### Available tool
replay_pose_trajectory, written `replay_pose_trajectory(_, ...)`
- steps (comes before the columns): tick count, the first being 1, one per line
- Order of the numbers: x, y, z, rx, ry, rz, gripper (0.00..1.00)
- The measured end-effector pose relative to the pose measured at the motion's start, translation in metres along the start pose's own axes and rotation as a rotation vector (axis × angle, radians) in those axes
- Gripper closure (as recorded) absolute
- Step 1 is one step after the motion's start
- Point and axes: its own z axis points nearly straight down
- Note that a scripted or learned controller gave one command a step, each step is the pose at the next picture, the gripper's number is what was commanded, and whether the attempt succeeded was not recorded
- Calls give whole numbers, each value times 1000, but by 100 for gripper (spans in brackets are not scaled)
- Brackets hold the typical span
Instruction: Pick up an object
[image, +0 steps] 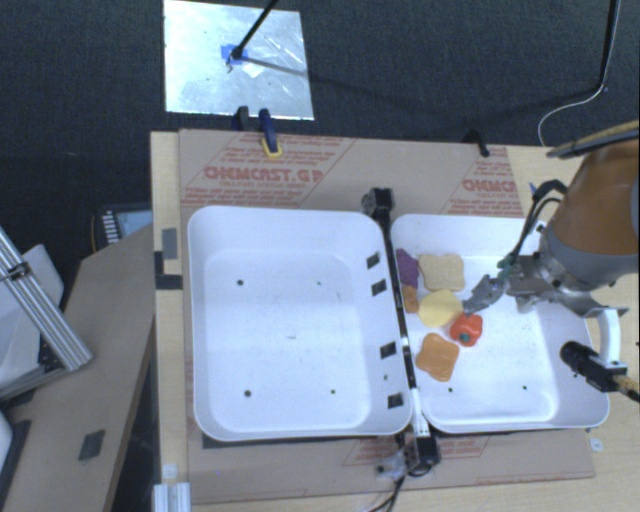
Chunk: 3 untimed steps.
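The right bin (520, 400) holds a cluster of small toy foods near its left wall: a purple piece (407, 266), a tan bread slice (442, 270), a pale yellow round piece (438, 307), a small orange piece (410, 298), a red-orange piece (466, 328) and an orange-brown piece (437, 356). My gripper (483, 294) hangs low over the bin, just above and right of the red-orange piece and beside the yellow one. The arm comes in from the right. Nothing shows between the fingers.
The left bin (290, 330) lies beside the right one, with a black clip divider (395, 310) between them. A black cable and connector (590, 365) hang off the arm at the right bin's right edge. A shiny sheet (238, 60) lies beyond the bench.
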Motion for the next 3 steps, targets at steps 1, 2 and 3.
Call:
replay_pose_trajectory(1, 3, -18, 111, 2, 1, 3, 0)
replay_pose_trajectory(2, 45, 37, -128, -21, -2, -7, 0)
replay_pose_trajectory(3, 43, 34, -128, -5, -1, -7, 100)
